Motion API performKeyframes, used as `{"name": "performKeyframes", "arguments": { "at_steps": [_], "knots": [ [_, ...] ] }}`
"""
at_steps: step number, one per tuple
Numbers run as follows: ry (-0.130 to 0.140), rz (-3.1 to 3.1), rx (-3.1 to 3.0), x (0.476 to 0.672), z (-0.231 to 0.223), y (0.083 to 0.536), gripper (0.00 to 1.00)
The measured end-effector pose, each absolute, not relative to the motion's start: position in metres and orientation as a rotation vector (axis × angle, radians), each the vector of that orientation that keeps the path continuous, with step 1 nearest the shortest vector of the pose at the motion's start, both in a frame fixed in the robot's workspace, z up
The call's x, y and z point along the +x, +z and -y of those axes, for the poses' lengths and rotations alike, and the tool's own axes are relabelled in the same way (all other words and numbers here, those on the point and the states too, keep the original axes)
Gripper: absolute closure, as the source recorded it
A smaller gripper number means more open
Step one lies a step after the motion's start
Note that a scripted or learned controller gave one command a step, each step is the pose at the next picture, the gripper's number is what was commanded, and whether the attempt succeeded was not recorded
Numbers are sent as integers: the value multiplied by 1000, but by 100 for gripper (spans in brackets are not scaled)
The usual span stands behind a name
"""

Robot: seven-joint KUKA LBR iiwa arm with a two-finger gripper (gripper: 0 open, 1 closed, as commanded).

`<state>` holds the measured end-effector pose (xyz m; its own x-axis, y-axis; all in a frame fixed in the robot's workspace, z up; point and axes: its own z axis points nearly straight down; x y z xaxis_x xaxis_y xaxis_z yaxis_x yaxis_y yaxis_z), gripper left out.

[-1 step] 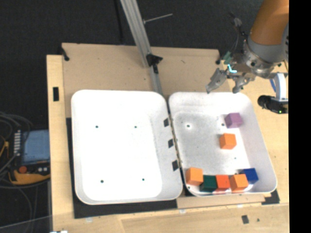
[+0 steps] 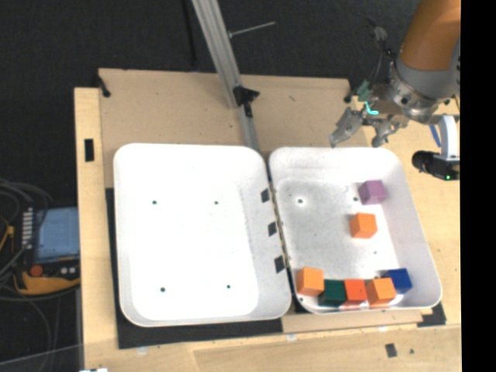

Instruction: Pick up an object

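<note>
My gripper (image 2: 361,136) hangs above the far edge of the right bin (image 2: 325,208), open, with nothing between its fingers. Below it in that bin lie a purple cube (image 2: 373,191) and an orange cube (image 2: 363,225), both well apart from the fingers. Along the bin's near edge sits a row of blocks: an orange one (image 2: 311,280), a green one (image 2: 334,291), two more orange ones (image 2: 356,289) (image 2: 380,289) and a blue one (image 2: 398,278).
The left bin (image 2: 194,231) lies beside the right one. A slanted metal rail (image 2: 221,53) runs down to the gap between the bins. A blue device with cables (image 2: 54,239) sits off the bench at the left.
</note>
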<state>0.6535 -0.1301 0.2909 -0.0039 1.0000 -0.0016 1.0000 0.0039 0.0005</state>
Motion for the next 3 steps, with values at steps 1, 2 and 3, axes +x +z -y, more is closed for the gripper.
{"name": "performKeyframes", "arguments": {
  "at_steps": [1,2,3],
  "knots": [
    [-8,-2223,2223,654,128,228,0],
    [-9,-2223,2224,653,126,165,0],
    [-7,-2220,2224,648,133,121,0]
  ]
}}
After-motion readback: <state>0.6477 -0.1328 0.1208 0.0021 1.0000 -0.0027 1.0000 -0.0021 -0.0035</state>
